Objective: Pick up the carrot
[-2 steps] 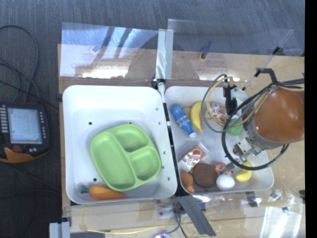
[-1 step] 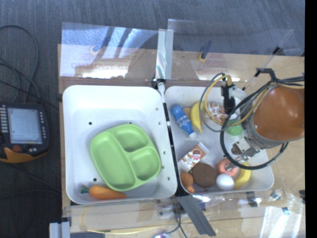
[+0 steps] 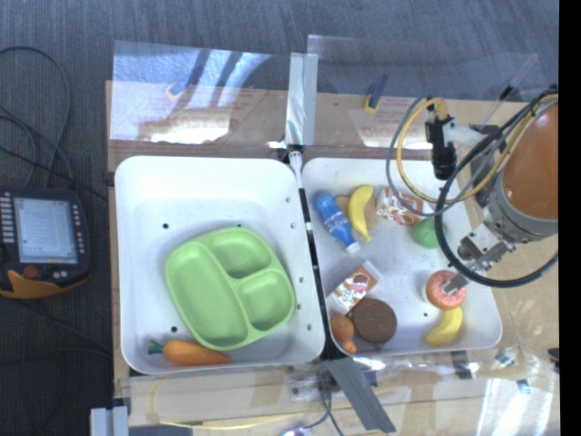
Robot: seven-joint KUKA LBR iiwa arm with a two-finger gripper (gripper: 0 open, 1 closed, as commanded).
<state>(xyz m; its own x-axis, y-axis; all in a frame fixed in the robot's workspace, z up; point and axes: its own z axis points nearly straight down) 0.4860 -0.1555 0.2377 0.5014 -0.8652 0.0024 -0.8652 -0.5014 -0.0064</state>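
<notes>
The claw (image 3: 461,278) hangs over the right bin (image 3: 490,330), just above a pink doughnut (image 3: 445,287); I cannot tell its state. Far to its left, the left bin (image 3: 145,198) holds a green divided plate (image 3: 229,286). The carrot (image 3: 192,353) lies beyond that plate, lower left.

Grey carpet (image 3: 272,7) surrounds a wooden counter (image 3: 227,107), with a handheld control pendant (image 3: 41,239) and black cables (image 3: 27,89) lying to the counter's left.

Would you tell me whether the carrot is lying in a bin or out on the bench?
In: the carrot lies flat in the left bin, beside the green plate.
</notes>
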